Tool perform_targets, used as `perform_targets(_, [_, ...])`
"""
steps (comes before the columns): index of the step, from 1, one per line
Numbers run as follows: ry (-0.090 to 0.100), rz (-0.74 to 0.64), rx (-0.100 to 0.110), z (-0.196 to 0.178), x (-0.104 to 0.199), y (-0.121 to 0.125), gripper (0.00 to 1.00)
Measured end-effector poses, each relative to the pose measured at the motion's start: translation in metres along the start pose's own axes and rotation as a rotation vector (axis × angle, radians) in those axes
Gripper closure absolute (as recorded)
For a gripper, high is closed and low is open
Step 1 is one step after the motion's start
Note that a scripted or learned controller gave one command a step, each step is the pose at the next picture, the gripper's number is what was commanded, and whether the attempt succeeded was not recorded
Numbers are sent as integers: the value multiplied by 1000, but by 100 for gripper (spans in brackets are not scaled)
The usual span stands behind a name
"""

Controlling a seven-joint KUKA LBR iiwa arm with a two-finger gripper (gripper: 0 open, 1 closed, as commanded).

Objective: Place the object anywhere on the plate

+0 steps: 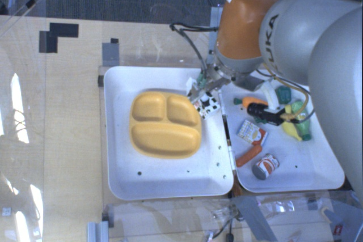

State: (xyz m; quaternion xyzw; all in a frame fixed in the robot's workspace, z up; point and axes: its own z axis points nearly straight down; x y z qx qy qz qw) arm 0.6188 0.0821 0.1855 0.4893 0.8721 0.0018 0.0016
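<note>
Overall, the counter (57,122) carried two white bins side by side. The arm (295,25) reached in from the right and hung over the seam between them. The left bin (164,178) held the yellow plate (165,124), with three compartments. The right bin (306,173) held assorted clutter. The jaws (205,98) stood just beside the plate's right rim, closed on a small black-and-white object (209,106). Judged step: carrying. The next move called for a short shift left over the plate, then release.
</note>
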Motion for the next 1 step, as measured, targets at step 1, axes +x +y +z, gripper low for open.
perform_targets(1, [0,1,-1,0,-1,0,0])
